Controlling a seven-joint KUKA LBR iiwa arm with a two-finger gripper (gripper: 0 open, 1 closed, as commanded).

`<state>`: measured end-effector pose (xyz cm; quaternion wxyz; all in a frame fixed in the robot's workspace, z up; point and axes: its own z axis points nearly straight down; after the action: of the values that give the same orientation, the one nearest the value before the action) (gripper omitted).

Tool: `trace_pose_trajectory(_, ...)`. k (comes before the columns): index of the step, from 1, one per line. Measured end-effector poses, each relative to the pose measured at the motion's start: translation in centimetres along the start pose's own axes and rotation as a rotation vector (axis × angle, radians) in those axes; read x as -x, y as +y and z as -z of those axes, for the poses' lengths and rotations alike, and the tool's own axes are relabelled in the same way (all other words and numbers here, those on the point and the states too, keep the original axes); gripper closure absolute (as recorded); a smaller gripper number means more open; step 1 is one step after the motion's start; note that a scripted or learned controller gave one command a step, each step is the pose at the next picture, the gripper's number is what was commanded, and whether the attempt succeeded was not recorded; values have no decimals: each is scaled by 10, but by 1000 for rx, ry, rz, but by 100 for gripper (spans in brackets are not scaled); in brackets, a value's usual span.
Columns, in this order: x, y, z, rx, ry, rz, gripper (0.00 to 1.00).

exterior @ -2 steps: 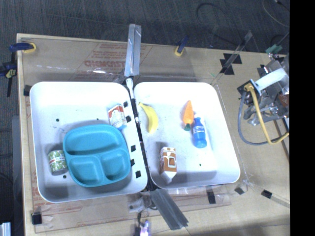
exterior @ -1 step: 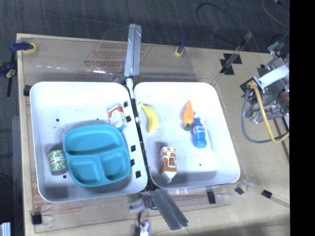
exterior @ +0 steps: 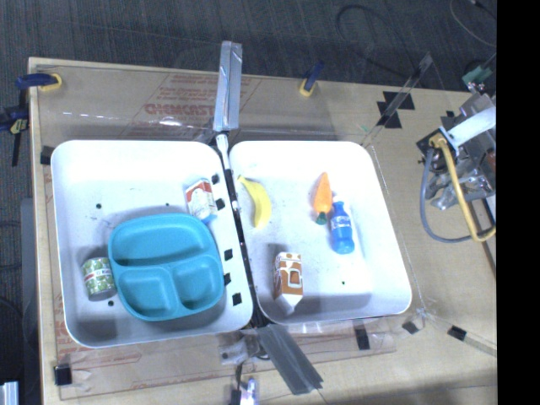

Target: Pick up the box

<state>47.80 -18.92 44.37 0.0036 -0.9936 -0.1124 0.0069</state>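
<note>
Camera view looks down at a slant on a table (exterior: pixel 439 310) that carries 2 shallow white bins side by side. The landmark here is the blue divided tray (exterior: pixel 166 266), which lies in the left bin (exterior: pixel 72 175) and covers much of that bin's lower middle.

The box (exterior: pixel 288 279), a small orange-and-white carton, sits in the right bin (exterior: pixel 380 226), to the right of the tray and across the divider between the bins, near the right bin's lower left corner. It lies tilted, with its printed face up. Nothing touches it.

Just above the tray's upper right corner, a small red-and-white carton (exterior: pixel 199 198) leans close to the divider. To the tray's left, touching or nearly touching its edge, a green-labelled can (exterior: pixel 98 278) lies on the bin floor.

Up and to the right of the tray, past the divider, a banana (exterior: pixel 256 201) lies lengthwise along the right bin's left side. Farther right from the tray, an orange carrot-shaped toy (exterior: pixel 321 195) lies just above a blue bottle (exterior: pixel 341 229), the 2 close together or touching.

The gripper (exterior: pixel 451 175) is far to the right of the tray, outside both bins, over the table's right edge among looped hoses. Whether its jaws are apart or together I cannot tell.
</note>
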Motion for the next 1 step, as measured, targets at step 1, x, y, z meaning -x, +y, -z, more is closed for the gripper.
trace_pose_trajectory(1,-46,-11,-70,7,6,182,100)
